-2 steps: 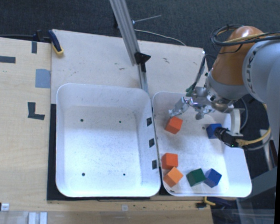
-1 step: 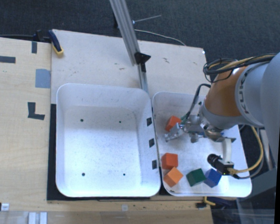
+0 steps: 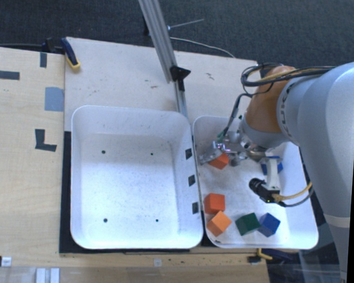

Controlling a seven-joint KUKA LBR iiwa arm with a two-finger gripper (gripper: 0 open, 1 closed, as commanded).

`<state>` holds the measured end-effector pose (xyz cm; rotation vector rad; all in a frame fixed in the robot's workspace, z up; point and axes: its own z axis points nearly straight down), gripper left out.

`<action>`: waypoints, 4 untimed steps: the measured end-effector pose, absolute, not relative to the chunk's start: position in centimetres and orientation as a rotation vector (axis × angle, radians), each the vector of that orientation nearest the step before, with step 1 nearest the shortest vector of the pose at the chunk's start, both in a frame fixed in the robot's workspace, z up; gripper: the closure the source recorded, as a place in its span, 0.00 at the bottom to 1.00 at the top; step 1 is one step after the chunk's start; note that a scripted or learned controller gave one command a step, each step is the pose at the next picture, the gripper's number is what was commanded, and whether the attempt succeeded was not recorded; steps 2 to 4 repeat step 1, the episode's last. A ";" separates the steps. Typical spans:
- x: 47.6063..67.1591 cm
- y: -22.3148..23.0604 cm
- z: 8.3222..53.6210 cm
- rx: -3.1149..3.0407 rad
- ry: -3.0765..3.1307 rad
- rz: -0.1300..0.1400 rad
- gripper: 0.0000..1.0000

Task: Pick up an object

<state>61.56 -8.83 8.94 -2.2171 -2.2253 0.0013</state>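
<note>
My gripper (image 3: 220,154) reaches into the right bin (image 3: 306,236), near its upper left part. A small orange-red block (image 3: 219,162) sits between the fingertips, and the fingers are shut on it. Its upper part is hidden by the fingers. The grey arm with its orange band (image 3: 267,111) comes in from the right, above the bin. Several other blocks lie lower in the same bin: a red-orange one (image 3: 215,202), a lighter orange one (image 3: 219,222), a green one (image 3: 247,223) and a blue one (image 3: 270,223).
The left bin (image 3: 76,120) adjoins the right bin along a shared wall (image 3: 193,169). A slanted metal rail (image 3: 160,37) crosses the bench above the bins. Cables (image 3: 276,190) hang from the wrist over the right bin.
</note>
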 end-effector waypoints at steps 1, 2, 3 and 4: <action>61.4 -8.8 10.1 -2.216 -2.222 0.003 1.00; 61.4 -8.8 10.1 -2.216 -2.222 0.003 1.00; 61.4 -8.8 10.1 -2.216 -2.222 0.003 1.00; 61.4 -8.8 10.1 -2.216 -2.222 0.003 1.00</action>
